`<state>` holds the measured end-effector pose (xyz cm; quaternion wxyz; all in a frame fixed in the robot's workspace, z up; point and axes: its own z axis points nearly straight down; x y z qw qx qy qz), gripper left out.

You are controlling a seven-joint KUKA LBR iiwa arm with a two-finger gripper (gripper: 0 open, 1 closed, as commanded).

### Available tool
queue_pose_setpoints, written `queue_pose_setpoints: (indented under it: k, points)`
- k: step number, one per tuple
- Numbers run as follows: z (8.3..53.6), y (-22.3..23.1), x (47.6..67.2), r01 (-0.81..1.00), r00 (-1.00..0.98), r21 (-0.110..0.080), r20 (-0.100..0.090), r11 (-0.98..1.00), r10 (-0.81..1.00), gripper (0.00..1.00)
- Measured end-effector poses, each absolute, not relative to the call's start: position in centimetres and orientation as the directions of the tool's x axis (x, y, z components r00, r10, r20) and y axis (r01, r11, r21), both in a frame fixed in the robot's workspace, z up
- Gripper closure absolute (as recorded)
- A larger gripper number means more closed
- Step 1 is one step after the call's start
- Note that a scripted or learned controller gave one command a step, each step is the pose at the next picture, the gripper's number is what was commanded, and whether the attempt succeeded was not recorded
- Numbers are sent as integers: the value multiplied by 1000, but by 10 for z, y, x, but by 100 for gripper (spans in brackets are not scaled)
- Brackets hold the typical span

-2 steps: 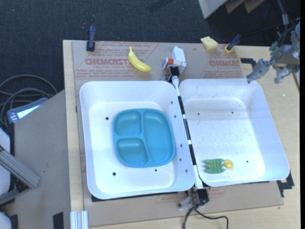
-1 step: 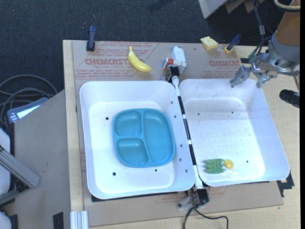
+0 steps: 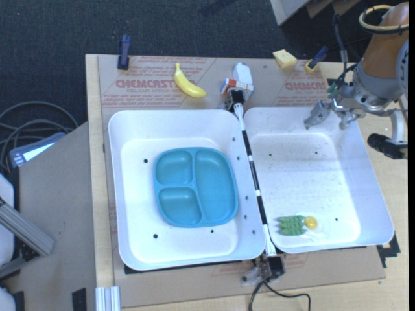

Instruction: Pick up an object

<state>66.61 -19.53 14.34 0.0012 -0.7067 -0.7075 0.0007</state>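
A small green toy point(image 3: 291, 225) with a yellow ball point(image 3: 310, 223) at its right end lies near the front edge of the right bin point(image 3: 363, 173). A blue divided plate point(image 3: 195, 186) sits in the middle of the left bin point(image 3: 130, 148). My gripper point(image 3: 329, 117) hangs over the back edge of the right bin, far from the green toy. It is open, fingers point(image 3: 314, 117) spread apart, with nothing between them. The grey arm with its orange band point(image 3: 388, 37) reaches in from the upper right.
On the cardboard behind the bins lie a yellow banana point(image 3: 188, 83), a blue clip point(image 3: 123, 50), a white and red item point(image 3: 240, 81), a yellow chunk point(image 3: 283, 58) and a small blue piece point(image 3: 316, 58). A black divider point(image 3: 249, 167) runs between the bins.
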Motion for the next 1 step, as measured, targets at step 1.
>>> queue_pose_setpoints:
  k: [1]
  points:
    - [156, -195, 668, 1000, -3, 2, -2, 3, 1000, 100]
